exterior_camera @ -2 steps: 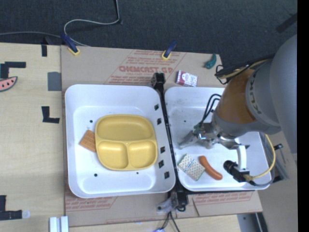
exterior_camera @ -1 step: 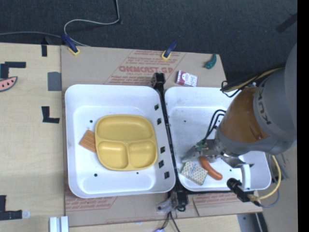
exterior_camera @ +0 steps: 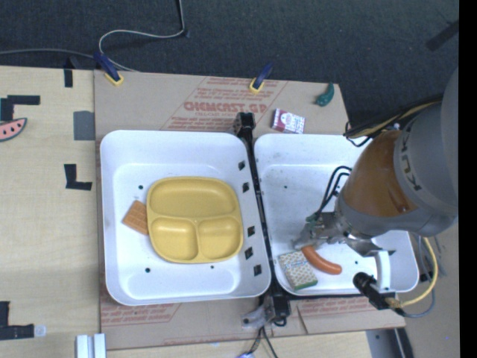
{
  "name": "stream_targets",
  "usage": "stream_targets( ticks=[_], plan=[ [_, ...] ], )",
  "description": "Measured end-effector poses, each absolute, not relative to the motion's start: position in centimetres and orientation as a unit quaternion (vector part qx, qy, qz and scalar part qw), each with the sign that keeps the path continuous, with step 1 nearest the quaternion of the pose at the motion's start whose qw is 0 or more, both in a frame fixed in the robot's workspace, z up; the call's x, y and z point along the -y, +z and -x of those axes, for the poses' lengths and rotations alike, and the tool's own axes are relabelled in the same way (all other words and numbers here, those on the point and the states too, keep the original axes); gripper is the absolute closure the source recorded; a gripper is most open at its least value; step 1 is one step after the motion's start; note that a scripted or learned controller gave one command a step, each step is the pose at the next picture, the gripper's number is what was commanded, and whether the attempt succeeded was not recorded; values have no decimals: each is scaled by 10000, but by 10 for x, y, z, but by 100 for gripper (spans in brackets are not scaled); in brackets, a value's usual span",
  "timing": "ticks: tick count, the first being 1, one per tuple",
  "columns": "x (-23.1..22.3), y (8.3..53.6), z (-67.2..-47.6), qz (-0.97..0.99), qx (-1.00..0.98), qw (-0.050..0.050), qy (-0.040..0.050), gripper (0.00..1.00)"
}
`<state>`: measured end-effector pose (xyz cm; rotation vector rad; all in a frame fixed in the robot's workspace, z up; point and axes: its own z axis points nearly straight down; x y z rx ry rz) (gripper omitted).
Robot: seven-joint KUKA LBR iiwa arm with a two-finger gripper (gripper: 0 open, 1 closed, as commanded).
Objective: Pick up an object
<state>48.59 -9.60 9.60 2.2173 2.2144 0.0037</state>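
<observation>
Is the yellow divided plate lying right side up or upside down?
Right side up: the yellow plate in the left bin shows its three hollow compartments facing upward.

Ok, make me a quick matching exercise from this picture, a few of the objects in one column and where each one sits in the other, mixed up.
Things:
1. yellow divided plate
2. orange sausage
3. green speckled sponge
4. small red packet

Places:
A. on the cardboard, above the bins
B. left bin
C. right bin, at the bottom edge near the divider
D. right bin, just below the hand

Pairs: 1-B, 2-D, 3-C, 4-A
</observation>
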Motion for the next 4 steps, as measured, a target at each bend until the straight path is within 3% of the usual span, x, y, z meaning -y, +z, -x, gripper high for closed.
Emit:
stream_targets(
  ticks=[1, 2, 3, 4],
  plan=[
    [32, 184, -509, -7064, -7078, -3, 0, 100],
    [-43, 244, -484, -7062, -7080, -5, -2, 100],
    [-61, 261, -484, -7064, -7078, -2, -5, 100],
    [-17, 261, -484, -7070, -7072, -1, -7, 100]
  ],
)
